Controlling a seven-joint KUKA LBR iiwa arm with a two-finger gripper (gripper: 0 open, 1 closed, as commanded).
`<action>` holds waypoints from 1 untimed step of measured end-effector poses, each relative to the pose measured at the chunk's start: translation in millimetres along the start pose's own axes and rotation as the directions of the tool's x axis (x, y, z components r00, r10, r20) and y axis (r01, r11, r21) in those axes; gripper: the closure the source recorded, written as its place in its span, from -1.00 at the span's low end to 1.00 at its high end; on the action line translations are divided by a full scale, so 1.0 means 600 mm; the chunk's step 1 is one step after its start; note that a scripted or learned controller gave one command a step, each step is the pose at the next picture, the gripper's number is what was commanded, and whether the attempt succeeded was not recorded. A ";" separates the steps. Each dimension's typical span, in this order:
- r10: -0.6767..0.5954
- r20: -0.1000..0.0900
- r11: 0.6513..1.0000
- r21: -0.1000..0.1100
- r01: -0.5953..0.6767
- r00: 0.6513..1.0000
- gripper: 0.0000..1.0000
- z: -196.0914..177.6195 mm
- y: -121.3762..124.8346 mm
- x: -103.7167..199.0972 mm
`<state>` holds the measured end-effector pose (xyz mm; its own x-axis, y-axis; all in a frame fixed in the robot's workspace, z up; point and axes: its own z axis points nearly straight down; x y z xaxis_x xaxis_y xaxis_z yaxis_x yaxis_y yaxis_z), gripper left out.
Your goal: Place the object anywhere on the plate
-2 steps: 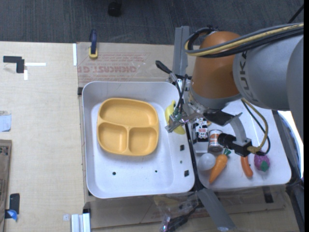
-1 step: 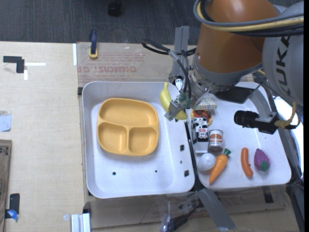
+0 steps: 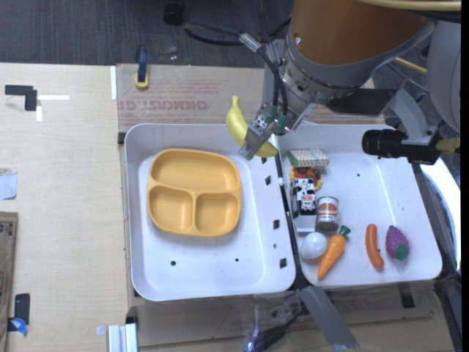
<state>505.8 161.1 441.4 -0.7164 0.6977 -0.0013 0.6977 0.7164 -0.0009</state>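
Observation:
A yellow banana hangs over the far right corner of the left bin. My gripper is clamped across the banana's middle, so yellow shows on both sides of the fingers. The yellow plate, with three compartments, lies flat in the left part of that bin. It sits to the lower left of the gripper, and nothing is on it. The banana is apart from the plate, just past the plate's far right corner.
The right bin holds a small box, a cow-patterned carton, a can, a white ball, a carrot, a sausage and a purple fruit. A clamp stands behind the bins.

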 end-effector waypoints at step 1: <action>-0.250 -0.003 0.968 0.001 0.250 0.968 1.00 0.391 -0.043 0.023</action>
<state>477.8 152.2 206.6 -0.8680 0.4966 0.0016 0.4965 0.8680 -0.0022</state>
